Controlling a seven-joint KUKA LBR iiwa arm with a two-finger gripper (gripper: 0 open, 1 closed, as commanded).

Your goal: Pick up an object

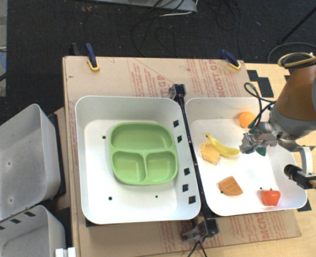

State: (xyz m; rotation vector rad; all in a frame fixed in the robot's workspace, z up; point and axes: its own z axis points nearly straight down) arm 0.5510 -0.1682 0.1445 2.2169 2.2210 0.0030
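Left bin (88, 159): holds a green three-compartment plate (144, 153), lying flat near the bin's centre. Right bin (216, 114): toward its left edge, a yellow banana (222, 147) touching a yellow-orange wedge-shaped piece (210, 154) on its lower left; nearer the front edge, an orange-brown flat piece (230, 186); at the back, an orange fruit (246, 119); in the front right corner, a red tomato-like item (270, 197). Gripper (252, 145): low over the middle of the right bin, just right of the banana's tip, with a dark teal part beside it. How far the fingers are parted, or whether they hold anything, cannot be made out.
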